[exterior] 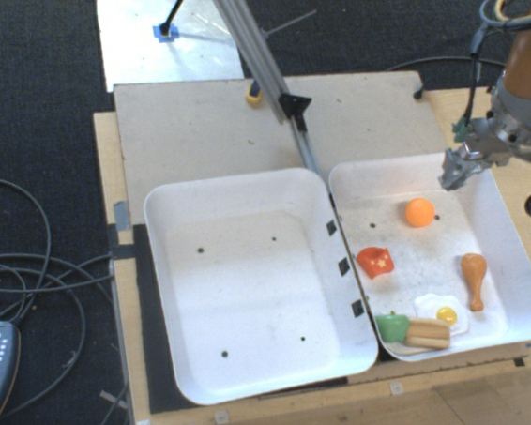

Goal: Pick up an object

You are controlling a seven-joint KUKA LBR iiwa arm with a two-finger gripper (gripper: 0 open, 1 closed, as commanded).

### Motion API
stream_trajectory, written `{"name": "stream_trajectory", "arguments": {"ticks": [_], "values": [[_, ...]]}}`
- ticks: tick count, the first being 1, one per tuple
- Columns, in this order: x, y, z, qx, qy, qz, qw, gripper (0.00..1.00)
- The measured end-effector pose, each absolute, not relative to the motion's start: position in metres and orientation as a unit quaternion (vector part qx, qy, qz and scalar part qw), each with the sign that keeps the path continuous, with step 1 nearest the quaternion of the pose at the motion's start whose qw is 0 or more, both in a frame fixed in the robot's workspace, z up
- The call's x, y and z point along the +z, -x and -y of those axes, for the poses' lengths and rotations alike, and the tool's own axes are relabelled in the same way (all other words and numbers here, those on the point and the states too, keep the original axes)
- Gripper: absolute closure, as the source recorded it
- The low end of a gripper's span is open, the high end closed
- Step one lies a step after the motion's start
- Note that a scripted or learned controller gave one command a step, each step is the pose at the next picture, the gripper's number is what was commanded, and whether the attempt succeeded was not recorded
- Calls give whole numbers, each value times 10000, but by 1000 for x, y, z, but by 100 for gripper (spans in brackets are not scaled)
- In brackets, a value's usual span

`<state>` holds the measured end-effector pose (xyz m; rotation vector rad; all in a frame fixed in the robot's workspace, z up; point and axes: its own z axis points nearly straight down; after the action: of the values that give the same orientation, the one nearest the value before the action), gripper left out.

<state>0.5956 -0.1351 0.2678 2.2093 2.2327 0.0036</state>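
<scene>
1. The step in hand is judged to be the approach: the gripper (454, 176) is seen above the far right part of the right bin (528, 269), near its back wall, and nothing is seen between its fingertips.
2. Whether the fingers are spread or closed cannot be told; at this slant they merge into one dark grey tip.
3. No single object is named by the task, so every item in the right bin is counted as a candidate. The orange ball (419, 211) lies nearest, just below and left of the gripper on the bin floor, apart from the other items.
4. A red piece (375, 261) is found toward the bin's left wall, and a drumstick (475, 279) toward the right wall.
5. At the front edge, a fried egg (443, 312), a hot dog bun (426, 333) and a green piece (391, 325) are crowded together, touching or nearly so.
6. The left bin (166, 208) is left out of the choice.
7. For the next move, a shift over the ball and a straight descent are probably called for, centred so that the ball is not nudged into rolling.
</scene>
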Motion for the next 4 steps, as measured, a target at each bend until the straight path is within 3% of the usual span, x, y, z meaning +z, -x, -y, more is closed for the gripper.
{"name": "stream_trajectory", "arguments": {"ticks": [1,4], "values": [[260,-617,90,16,-7036,-7106,10,100],[234,-634,-62,13,-7035,-7106,-2,100]]}}
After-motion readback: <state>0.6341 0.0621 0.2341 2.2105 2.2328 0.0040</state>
